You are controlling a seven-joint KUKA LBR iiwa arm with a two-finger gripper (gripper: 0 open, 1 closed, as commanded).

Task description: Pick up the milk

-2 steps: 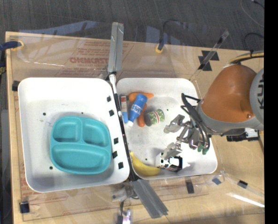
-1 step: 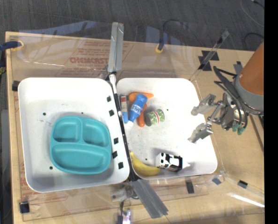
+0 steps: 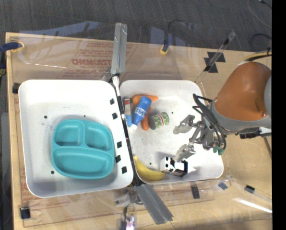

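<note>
milk (image 3: 174, 166): small carton w/ black-and-white cow pattern, lying in right bin, near its front wall, twd the front-right part. Touching nothing but the bin floor as far as can be told.
gripper (image 3: 186, 138): over right bin, just above-right of milk in the view. Two metal fingers spread wide apart, nothing betw them; one fingertip (image 3: 181, 126) up twd bin centre, the other down close to the milk's top edge. Not gripping the carton.
arm (image 3: 241, 97): comes in from the right, orange band over the bin's right rim, cables at the wrist.
banana (image 3: 148, 171): yellow, just left of milk, along front wall by the front-left corner.
can (image 3: 159, 120): small, green/dark, lying mid-bin, well behind the milk.
blue bottle (image 3: 140, 110): tilted, rear-left of bin, beside an orange carrot (image 3: 146, 122) & a thin tube by the left wall.
right bin (image 3: 181, 86): white, shallow.
left bin (image 3: 32, 128): white, holds a teal divided plate (image 3: 83, 147), three compartments.
</note>
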